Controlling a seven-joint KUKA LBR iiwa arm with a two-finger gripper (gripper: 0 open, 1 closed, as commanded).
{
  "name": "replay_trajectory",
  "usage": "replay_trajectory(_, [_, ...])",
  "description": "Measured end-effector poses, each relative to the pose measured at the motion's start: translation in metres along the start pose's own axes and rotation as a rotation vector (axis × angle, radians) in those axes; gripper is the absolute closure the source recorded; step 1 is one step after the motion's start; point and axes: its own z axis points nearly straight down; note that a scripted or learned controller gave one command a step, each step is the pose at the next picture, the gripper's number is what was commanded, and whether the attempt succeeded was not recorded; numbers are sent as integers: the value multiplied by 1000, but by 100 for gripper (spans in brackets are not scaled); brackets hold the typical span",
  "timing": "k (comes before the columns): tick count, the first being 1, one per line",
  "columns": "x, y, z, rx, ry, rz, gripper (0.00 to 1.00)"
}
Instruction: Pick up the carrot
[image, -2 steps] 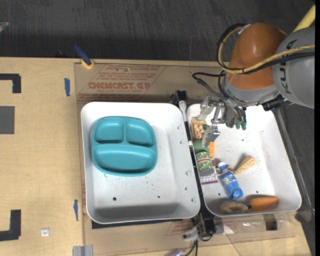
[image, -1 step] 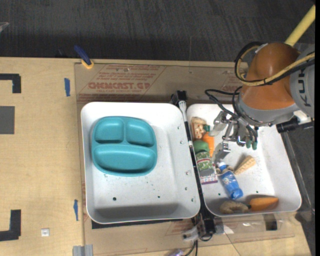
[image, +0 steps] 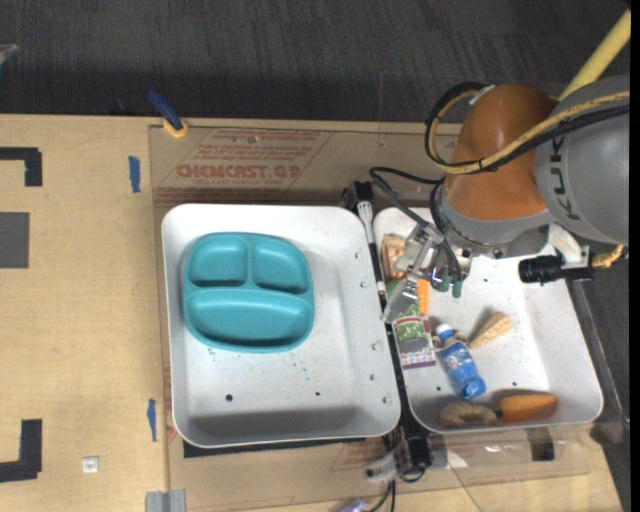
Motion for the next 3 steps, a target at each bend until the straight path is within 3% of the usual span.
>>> replay_trajectory(1, [5,-24,0,3,3,302,0])
replay_trajectory(3, [5,-23,0,4,3,302,0])
